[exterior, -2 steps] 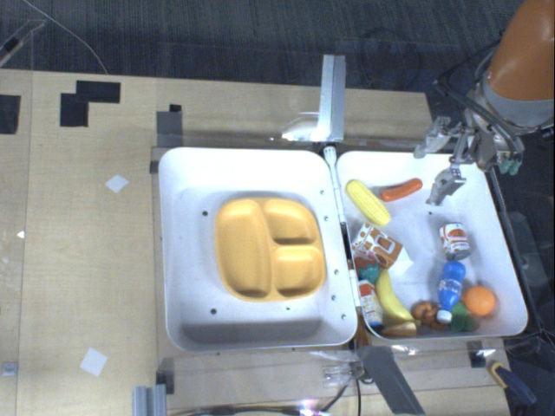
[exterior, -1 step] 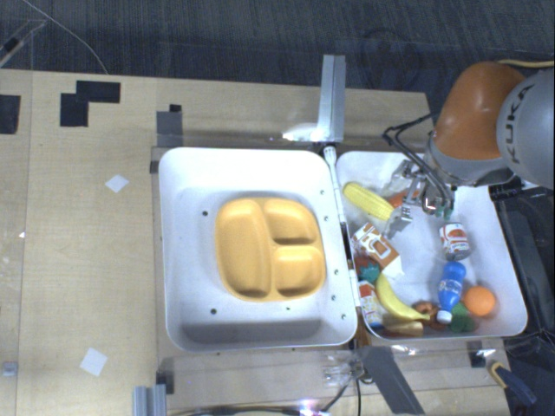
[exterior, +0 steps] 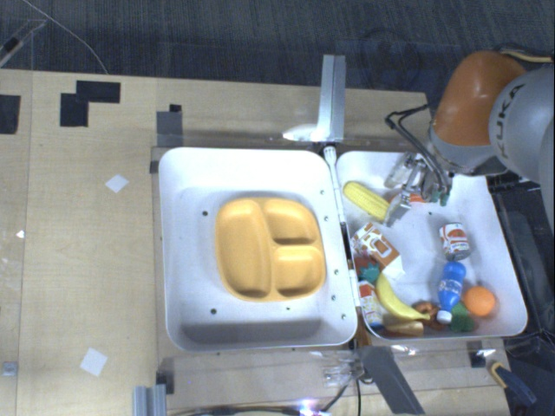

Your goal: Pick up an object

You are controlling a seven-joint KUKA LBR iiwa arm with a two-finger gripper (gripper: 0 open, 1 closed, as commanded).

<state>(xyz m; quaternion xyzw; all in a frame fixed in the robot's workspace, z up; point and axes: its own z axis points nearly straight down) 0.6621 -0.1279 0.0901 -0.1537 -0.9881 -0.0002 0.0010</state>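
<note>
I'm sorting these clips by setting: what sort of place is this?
Likely a robot lab's picking bench: two white bins on a wooden table, an arm reaching in, and toy food such as a banana beside a yellow tray.

1. Pale wood-grain bench (exterior: 78,258), matt, beneath two smooth white plastic bins (exterior: 186,319).
2. Yellow divided tray (exterior: 269,248): smooth moulded plastic with a soft sheen.
3. Glossy orange band (exterior: 473,102) above matt grey arm casing (exterior: 529,120).
4. Bare metal bracket (exterior: 332,98), brushed and reflective, at the bench's far edge.
</note>
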